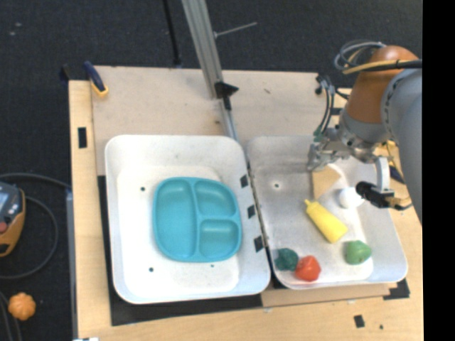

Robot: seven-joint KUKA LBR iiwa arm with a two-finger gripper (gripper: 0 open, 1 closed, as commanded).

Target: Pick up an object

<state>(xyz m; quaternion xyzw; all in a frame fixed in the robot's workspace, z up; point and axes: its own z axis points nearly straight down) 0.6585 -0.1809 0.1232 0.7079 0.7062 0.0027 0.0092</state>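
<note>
My gripper (321,159) hangs over the back of the right bin (284,190), just above a tan wedge-shaped block (325,183). I cannot make out its fingers. A yellow bottle (326,220) lies in front of the tan block, with a small white object (348,197) to its right. Along the bin's front edge sit a dark green piece (287,258), a red piece (308,268) and a light green piece (357,251).
The left bin (128,169) holds a turquoise divided plate (196,217). A grey aluminium post (202,41) rises behind the bins. An orange ball (21,305) lies off the bench at the lower left.
</note>
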